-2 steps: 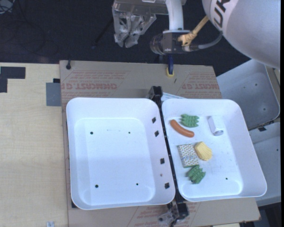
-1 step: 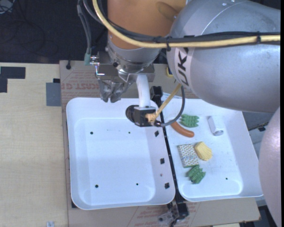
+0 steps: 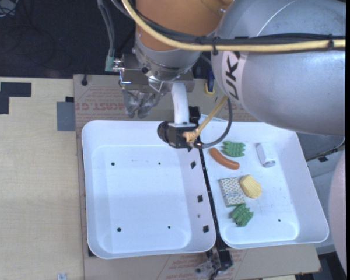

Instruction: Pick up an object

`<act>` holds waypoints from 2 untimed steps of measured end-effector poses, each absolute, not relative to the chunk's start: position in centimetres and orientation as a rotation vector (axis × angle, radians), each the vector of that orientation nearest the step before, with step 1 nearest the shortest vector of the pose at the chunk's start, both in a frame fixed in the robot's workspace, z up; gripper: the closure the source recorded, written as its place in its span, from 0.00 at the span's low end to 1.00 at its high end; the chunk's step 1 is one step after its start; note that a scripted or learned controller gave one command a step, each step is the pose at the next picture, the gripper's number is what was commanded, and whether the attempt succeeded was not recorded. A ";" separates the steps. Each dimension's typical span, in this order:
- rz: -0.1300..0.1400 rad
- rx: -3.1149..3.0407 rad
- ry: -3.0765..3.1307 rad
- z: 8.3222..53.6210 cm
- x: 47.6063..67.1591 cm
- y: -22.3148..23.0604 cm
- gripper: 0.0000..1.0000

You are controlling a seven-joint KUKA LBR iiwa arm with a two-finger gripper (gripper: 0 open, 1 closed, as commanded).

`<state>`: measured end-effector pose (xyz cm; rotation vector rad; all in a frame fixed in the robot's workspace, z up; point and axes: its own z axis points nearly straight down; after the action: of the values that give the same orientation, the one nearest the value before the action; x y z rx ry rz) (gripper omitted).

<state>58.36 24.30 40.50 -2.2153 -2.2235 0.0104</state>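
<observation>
Closest to my camera, the grey arm (image 3: 280,57) reaches in from the right, with the letters "UK" on its casing. On the table (image 3: 29,185) sit the left bin (image 3: 99,156) and the right bin (image 3: 303,214). The gripper (image 3: 137,107) hovers over cardboard (image 3: 102,105) behind the left bin; its red lettering is unreadable. I cannot tell whether the jaws are open or closed. The right bin holds a patterned block (image 3: 230,191), orange sausage (image 3: 224,159), yellow corn cob (image 3: 250,186) and grey cylinder (image 3: 264,155).

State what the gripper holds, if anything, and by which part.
Nothing: the gripper hangs bare beyond the far rim of the left bin.
</observation>
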 end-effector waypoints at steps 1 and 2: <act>-0.019 -2.220 -2.227 54.7 54.1 24.3 1.00; 0.008 -2.222 -2.220 53.6 57.8 24.4 1.00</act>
<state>57.79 24.35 53.61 -2.2216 -2.2197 0.0080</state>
